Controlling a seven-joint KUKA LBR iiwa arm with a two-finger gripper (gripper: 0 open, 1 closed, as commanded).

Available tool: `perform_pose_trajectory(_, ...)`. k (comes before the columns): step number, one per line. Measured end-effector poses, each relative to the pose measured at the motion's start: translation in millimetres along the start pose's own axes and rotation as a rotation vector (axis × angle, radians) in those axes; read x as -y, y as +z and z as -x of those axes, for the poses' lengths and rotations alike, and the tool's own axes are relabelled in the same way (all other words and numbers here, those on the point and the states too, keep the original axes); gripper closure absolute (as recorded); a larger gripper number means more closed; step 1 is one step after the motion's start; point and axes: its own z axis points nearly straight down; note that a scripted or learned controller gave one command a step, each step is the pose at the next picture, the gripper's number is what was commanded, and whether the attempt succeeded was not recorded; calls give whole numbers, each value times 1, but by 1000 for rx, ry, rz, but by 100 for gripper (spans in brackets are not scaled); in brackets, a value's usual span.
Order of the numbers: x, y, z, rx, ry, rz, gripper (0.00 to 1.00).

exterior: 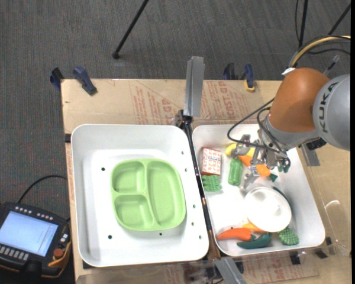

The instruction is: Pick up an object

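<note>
Nearest the camera, at the lower left, a teach pendant with a lit screen lies beside the table. The left bin holds a green divided plate. In the right bin, a white bowl sits near the front, with an orange carrot, a dark green piece and a green textured block along the near wall. A small printed box stands at the far left. The gripper hangs over mixed orange, yellow and green toys just beyond the bowl; I cannot tell whether it grips anything.
</note>
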Motion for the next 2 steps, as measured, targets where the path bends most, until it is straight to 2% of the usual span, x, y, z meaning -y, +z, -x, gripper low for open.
perform_pose_trajectory(1,-2,-12,3,7,-5,1,100)
perform_pose_trajectory(2,35,-8,11,15,-198,-2,100)
